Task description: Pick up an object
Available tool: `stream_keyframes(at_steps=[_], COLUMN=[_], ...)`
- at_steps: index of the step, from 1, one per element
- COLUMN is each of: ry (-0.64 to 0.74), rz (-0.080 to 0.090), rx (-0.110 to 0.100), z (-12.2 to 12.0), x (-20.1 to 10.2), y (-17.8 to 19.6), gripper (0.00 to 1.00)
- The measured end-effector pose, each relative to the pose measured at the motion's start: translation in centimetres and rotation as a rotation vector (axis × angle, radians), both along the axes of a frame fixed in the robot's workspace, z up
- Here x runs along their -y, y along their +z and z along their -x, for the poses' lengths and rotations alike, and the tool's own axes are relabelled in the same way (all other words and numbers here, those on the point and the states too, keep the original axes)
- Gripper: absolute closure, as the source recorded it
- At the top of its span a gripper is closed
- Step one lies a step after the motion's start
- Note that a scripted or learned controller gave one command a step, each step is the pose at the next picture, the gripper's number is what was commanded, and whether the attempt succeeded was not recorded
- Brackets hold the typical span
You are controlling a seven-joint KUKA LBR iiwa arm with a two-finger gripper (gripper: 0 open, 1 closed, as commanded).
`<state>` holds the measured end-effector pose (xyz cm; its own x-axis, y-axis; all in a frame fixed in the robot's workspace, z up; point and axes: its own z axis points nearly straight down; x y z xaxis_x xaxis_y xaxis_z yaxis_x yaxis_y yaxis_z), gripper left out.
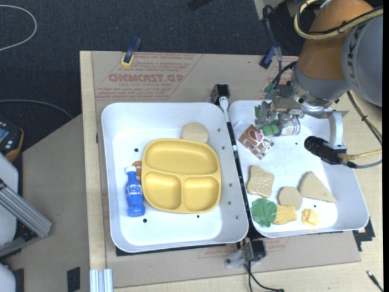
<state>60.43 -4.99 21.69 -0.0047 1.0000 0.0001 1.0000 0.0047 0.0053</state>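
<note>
My gripper [273, 120] hangs low over the far left corner of the right bin [355, 208]. Directly under it lie a small green item [269, 129] and a pale can-like object [291, 127]; whether either is held cannot be made out. Just in front of the gripper lies a brown and white snack packet [256, 141]. Toward the bin's front sit a toast slice [260, 181], a round cracker [289, 197], a tan wedge [316, 188], a green lettuce leaf [264, 212], yellow crinkle fries [284, 215] and a cheese piece [310, 218].
The left bin [112, 132] holds a yellow divided plate [181, 175], a blue bottle [134, 193] at the plate's left and a round beige biscuit [195, 132] behind it. A black part [322, 149] on a cable reaches over the right bin's right side.
</note>
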Motion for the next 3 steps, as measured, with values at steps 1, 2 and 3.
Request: stream_keyframes(at_steps=[1, 2, 3], ry=[-0.001, -0.003, -0.005], rz=[0.001, 0.001, 0.001], rx=[0.001, -0.004, -0.008], z=[-5.2, -5.0, -4.6], x=[-2.9, -4.0, -3.6], y=[0.3, 0.2, -0.1], gripper=[1.00, 1.00, 1.00])
